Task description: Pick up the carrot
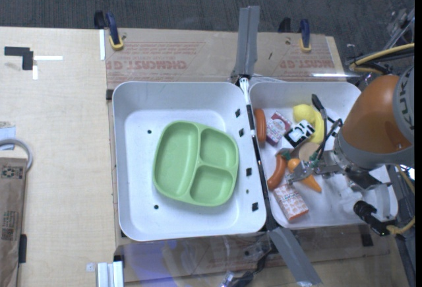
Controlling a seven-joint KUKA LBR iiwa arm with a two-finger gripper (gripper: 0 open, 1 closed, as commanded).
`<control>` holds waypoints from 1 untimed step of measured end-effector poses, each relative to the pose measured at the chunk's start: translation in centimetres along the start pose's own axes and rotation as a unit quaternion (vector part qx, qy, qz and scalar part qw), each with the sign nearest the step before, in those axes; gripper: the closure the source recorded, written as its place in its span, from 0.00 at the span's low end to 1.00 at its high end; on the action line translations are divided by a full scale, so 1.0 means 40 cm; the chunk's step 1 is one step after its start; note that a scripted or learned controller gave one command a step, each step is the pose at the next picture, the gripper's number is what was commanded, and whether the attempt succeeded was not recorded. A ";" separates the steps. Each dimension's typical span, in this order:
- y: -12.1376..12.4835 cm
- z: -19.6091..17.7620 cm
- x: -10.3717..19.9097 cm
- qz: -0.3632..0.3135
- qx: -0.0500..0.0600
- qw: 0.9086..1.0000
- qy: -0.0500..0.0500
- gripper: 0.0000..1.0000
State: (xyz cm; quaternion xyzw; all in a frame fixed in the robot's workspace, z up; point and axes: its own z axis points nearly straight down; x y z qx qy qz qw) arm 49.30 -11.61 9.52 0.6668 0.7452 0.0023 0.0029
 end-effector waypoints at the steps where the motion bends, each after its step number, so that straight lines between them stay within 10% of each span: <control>1: 0.000 0.000 0.000 0.000 0.000 1.000 0.000 0.00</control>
